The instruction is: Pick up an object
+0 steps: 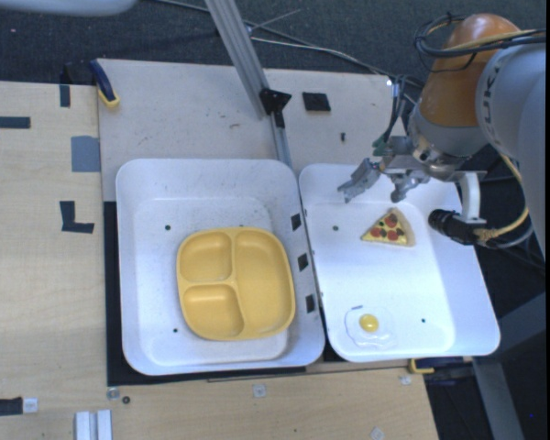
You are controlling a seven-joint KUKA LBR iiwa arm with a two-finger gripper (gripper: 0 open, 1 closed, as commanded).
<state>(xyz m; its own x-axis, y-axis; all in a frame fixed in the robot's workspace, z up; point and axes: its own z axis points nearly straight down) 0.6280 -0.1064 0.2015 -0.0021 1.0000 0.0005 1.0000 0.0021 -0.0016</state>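
A blue-and-yellow clamp (104, 84) grips the bench (37, 246) edge behind the bins.

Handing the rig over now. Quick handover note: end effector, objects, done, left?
End effector: open, holding nothing, over the far end of the right bin.
Pizza slice: lying in the right bin, just on the near side of the end effector.
Fried egg: right bin, near edge.
Yellow divided plate: left bin.
Done: nothing picked up yet.
Left: descend, grasp, lift; the pizza slice is the closest object.
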